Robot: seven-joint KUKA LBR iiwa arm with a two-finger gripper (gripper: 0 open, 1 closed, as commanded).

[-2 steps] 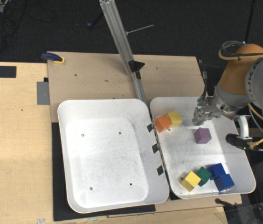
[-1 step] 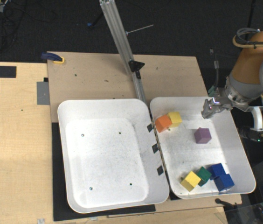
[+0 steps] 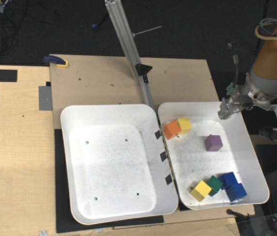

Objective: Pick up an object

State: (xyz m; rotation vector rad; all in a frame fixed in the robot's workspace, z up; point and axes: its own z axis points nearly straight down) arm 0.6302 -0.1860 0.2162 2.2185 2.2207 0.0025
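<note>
The right bin [image 3: 236, 127] holds small blocks. An orange block [image 3: 172, 129] and a yellow block [image 3: 184, 125] touch each other near its left wall. A purple block [image 3: 213, 142] sits alone in the middle. At the front lie a yellow block [image 3: 201, 191], a green block [image 3: 214, 185] and two blue blocks [image 3: 232, 186], bunched together. My gripper [image 3: 225, 113] hangs over the bin's far right edge, up and to the right of the purple block, with nothing seen in it.
The left bin [image 3: 79, 117] lies beside the right one, joined by black clips [image 3: 163, 155]. A slanted aluminium rail [image 3: 128, 43] rises behind the bins. The wooden bench [image 3: 11, 146] extends to the left.
</note>
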